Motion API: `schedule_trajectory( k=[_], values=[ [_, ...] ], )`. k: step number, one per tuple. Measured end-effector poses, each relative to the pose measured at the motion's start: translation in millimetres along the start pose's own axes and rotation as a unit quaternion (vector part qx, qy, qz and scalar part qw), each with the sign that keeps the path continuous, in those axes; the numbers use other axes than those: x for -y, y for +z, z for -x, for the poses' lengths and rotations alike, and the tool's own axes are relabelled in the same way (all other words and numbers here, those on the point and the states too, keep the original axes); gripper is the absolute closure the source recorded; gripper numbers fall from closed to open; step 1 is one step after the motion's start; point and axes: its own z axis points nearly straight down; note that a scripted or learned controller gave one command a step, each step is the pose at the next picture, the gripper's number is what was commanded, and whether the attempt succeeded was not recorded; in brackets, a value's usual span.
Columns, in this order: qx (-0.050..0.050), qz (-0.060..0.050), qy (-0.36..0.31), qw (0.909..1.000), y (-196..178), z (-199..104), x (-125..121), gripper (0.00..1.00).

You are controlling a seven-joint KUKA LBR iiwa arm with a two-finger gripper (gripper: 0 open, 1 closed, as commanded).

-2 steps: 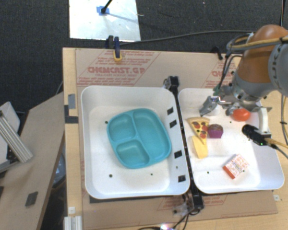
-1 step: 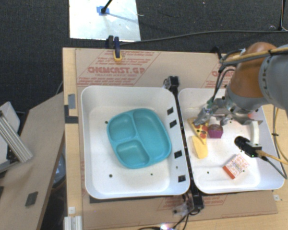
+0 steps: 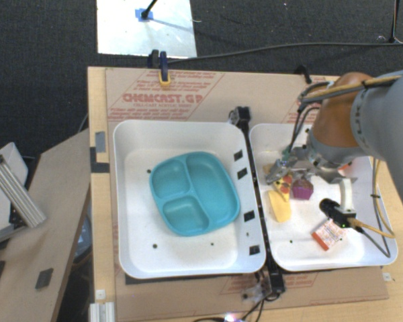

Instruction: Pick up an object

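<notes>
Two bins: the left bin (image 3: 140, 247) and the right bin (image 3: 297, 248) stand side by side, touching along the middle divider.
Nearest candidate: a red-and-white packet (image 3: 328, 233) lies flat near the right bin's front, well apart from the walls.
Next back: a yellow piece (image 3: 279, 206) lies close to the divider, with a purple lump (image 3: 302, 191) just beside it.
Left bin's load: a teal divided plate (image 3: 195, 193) sits in the middle, too broad for an easy pinch.
Gripper: the gripper (image 3: 287, 172) hangs low over the right bin, just behind the yellow piece and purple lump.
Grip state: cannot tell whether it is parted or closed; nothing is visibly caught in it.
Step in hand: judged as the descent onto the cluster under the wrist.
How to do it well: centre on one item, likely the purple lump, come straight down, and keep off the divider so the yellow piece is not nudged.
Risk: two items so close may both be caught or pushed.
Farthest: a cardboard sheet (image 3: 174, 92) under the bins, with a clamp (image 3: 162, 66) on its back edge.
</notes>
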Motion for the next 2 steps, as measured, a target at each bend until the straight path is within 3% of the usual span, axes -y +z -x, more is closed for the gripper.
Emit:
schedule_trajectory(
  k=[1,2],
  values=[
    [0.0,0.003,0.0,1.0,-13.1,0.4,-1.6,1.0],
    [0.001,0.004,0.001,1.0,-58.9,4.6,2.6,1.0]
  ],
)
